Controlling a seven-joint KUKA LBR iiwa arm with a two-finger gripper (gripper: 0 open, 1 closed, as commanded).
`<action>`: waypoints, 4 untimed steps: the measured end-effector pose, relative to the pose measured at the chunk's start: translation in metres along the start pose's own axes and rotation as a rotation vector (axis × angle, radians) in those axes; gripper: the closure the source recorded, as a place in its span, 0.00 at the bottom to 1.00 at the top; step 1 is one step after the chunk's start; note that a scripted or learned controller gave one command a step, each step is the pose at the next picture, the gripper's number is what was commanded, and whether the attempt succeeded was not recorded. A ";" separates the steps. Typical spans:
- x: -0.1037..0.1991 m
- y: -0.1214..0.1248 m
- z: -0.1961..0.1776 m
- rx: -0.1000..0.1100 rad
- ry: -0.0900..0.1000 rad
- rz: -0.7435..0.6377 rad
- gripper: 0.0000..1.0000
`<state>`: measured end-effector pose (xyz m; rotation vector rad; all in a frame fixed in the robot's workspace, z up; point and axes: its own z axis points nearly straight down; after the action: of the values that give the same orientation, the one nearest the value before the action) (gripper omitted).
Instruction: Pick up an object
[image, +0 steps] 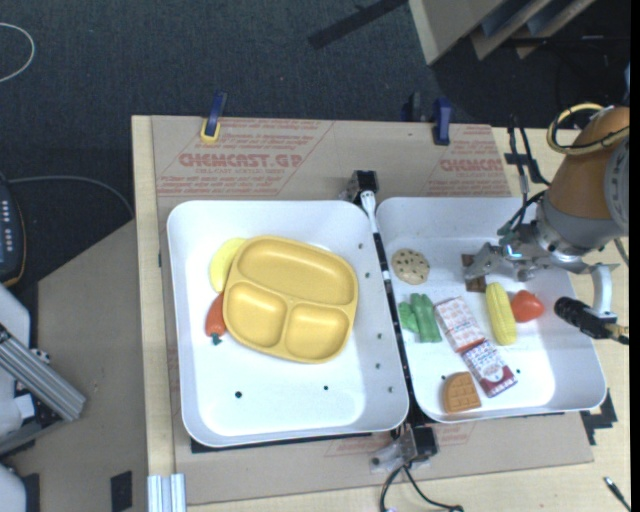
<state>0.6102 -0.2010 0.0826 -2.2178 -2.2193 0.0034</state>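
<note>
Brown board bench (300, 150) on dark carpet (120, 60) bears 2 white bins — left bin (190, 330) with a yellow tray (290, 298), right bin (570, 375) with toy foods. The gripper (487, 262) hangs above the corn (500, 312); its state I cannot tell.

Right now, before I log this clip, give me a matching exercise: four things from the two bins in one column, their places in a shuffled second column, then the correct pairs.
Things:
1. yellow divided tray
2. cookie
3. corn cob
4. carrot

Places:
A. right bin, near the gripper, beside the tomato
B. left bin, poking out from the tray's left edge
C. left bin, taking up its middle
D. right bin, far-left corner, above the green beans

Pairs: 1-C, 2-D, 3-A, 4-B
</note>
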 end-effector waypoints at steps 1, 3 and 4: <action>0.000 0.002 -0.014 -0.007 -0.002 0.000 1.00; -0.013 0.012 -0.108 -0.011 -0.004 0.000 1.00; -0.013 0.013 -0.146 -0.011 -0.004 0.000 1.00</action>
<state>0.6241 -0.2144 0.2281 -2.2255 -2.2273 -0.0046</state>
